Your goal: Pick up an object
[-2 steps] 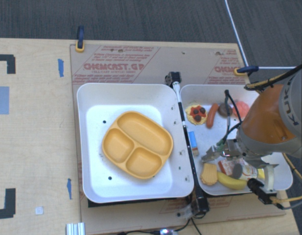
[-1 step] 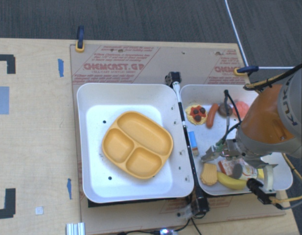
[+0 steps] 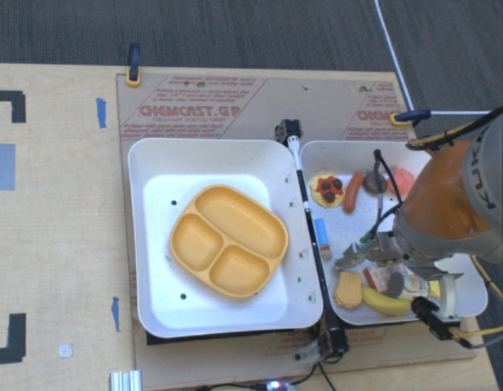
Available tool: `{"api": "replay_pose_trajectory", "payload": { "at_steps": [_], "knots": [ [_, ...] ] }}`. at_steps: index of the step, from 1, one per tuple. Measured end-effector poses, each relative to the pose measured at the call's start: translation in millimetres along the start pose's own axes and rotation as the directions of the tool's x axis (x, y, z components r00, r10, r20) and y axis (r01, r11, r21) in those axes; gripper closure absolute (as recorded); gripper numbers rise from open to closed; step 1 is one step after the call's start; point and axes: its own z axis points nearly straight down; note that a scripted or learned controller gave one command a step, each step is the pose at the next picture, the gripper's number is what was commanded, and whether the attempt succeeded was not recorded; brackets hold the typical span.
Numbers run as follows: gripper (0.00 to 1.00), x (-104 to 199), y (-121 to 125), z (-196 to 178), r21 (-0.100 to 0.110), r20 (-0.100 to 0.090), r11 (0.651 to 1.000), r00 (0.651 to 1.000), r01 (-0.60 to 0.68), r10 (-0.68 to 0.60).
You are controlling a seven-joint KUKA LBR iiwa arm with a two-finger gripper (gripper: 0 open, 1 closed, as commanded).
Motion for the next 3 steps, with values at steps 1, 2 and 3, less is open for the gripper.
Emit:
{"api": "replay_pose_trajectory", "payload": {
  "at_steps": [1,2,3],
  "knots": [
    [0.00,-1.9,-0.2,0.3,0.001,-0.002,1.000,1.000,0.001,-0.001],
    [0.00,0.7,-0.1,-0.1,0.001,0.001,1.000,1.000,-0.001,0.001],
    [0.00,0.5,-0.1,0.0,0.001,0.000,1.000,1.000,-0.001,0.001]
  ]
}}
